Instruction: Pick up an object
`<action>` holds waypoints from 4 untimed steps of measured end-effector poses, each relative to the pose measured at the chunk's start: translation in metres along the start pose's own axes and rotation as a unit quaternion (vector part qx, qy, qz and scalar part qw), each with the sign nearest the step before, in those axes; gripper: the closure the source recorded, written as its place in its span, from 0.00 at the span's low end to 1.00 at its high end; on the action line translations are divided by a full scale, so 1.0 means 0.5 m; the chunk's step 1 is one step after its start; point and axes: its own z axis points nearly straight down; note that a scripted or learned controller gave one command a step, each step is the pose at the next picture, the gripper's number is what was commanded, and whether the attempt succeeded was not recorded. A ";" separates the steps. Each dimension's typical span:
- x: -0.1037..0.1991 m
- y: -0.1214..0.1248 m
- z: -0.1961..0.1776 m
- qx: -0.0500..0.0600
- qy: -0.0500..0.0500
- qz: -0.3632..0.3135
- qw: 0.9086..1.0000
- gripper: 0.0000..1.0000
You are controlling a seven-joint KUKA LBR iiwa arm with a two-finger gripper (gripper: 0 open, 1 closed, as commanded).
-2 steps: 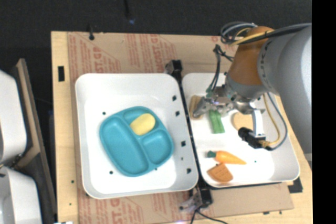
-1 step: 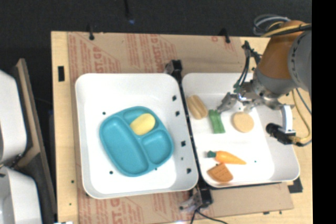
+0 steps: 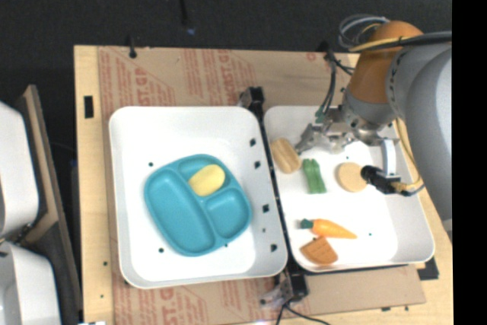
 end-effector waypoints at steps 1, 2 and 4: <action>0.029 -0.086 -0.006 -0.001 -0.002 0.002 1.000 0.00; 0.030 -0.085 -0.025 -0.002 -0.001 0.002 1.000 1.00; 0.298 0.063 -0.349 -0.004 0.000 -0.002 1.000 1.00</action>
